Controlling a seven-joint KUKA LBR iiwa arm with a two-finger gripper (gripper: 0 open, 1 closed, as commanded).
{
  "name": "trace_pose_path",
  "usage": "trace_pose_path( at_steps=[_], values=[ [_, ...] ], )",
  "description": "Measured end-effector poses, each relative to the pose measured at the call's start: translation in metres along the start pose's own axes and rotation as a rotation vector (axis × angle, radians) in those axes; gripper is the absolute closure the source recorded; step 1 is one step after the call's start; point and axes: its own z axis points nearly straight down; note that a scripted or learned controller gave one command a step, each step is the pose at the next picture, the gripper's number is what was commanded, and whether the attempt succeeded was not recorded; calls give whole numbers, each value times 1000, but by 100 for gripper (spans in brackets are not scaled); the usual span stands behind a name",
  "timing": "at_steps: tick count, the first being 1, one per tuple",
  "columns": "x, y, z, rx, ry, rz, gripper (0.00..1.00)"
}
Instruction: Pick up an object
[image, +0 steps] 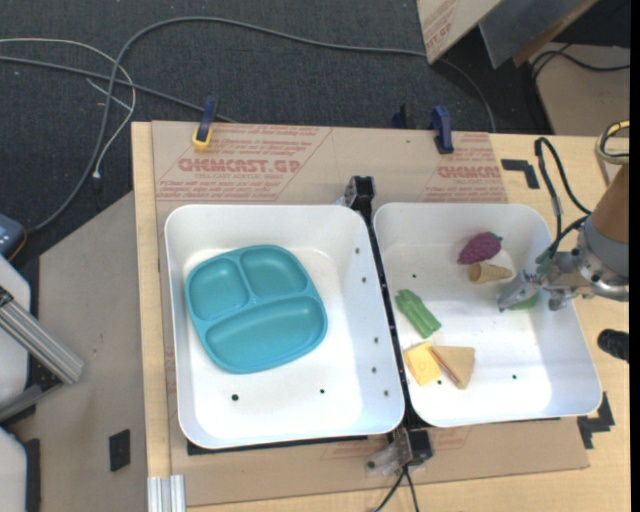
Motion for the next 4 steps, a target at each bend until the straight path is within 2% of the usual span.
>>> trace_pose_path(
  at_steps=[1, 2, 4],
  values=[
    [4, 2, 50, 1, 8, -3, 0],
    [2, 1, 39, -1, 3, -2, 100],
    [10, 0, -47, -4, -2, 0, 100]
  ],
)
